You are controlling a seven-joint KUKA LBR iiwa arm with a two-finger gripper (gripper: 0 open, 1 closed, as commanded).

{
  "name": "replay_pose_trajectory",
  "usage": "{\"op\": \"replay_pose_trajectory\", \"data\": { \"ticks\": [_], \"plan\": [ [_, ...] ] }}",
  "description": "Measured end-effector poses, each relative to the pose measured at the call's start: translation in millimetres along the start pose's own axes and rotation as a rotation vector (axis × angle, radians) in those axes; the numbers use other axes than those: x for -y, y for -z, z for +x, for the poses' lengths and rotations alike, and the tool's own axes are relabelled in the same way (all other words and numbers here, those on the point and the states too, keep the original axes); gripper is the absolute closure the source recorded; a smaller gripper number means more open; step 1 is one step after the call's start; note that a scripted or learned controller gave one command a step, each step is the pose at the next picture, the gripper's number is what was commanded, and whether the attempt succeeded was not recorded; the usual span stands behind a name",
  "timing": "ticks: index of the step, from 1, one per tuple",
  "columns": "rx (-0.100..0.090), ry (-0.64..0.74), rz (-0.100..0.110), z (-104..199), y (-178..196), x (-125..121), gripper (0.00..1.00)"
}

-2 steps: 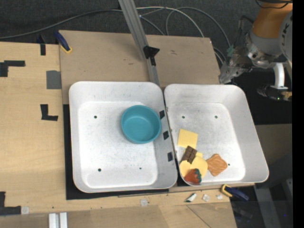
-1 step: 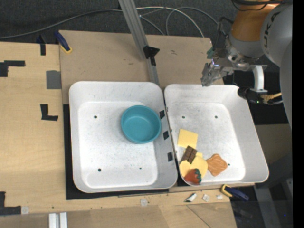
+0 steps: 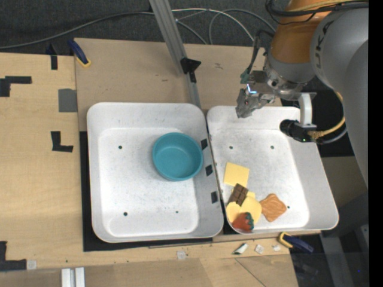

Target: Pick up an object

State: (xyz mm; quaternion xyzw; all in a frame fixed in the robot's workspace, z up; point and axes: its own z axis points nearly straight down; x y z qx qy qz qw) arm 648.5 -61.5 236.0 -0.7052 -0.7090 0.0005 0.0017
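My gripper (image 3: pixel 245 109) hangs over the far left corner of the right bin (image 3: pixel 302 169), well away from the objects. Near that bin's front lie a pale yellow square slice (image 3: pixel 236 174), a small brown block (image 3: pixel 239 194), a yellow round piece (image 3: pixel 251 210), a red strawberry-like item (image 3: pixel 243 221) and an orange toast-shaped piece (image 3: pixel 273 207). A teal bowl (image 3: pixel 176 155) sits upright in the left bin (image 3: pixel 114 178), right of its middle. Nothing shows between the gripper's fingers.
A grey metal pole (image 3: pixel 173 37) slants down to the gap between the bins at the back. Cables (image 3: pixel 209 20) run across the dark surface behind. A yellow-blue clamp (image 3: pixel 80 53) sits at the bench's far left, another clamp (image 3: pixel 293 241) at the front right.
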Motion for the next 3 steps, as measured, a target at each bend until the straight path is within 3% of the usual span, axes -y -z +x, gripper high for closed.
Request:
{"op": "replay_pose_trajectory", "data": {
  "ticks": [1, 3],
  "plan": [
    [0.000, 0.001, 0.001, 56.9, -13.0, 10.3, 1.00],
    [0.000, 0.001, -0.001, 151.5, 0.5, 30.0, 1.00]
  ]
}}
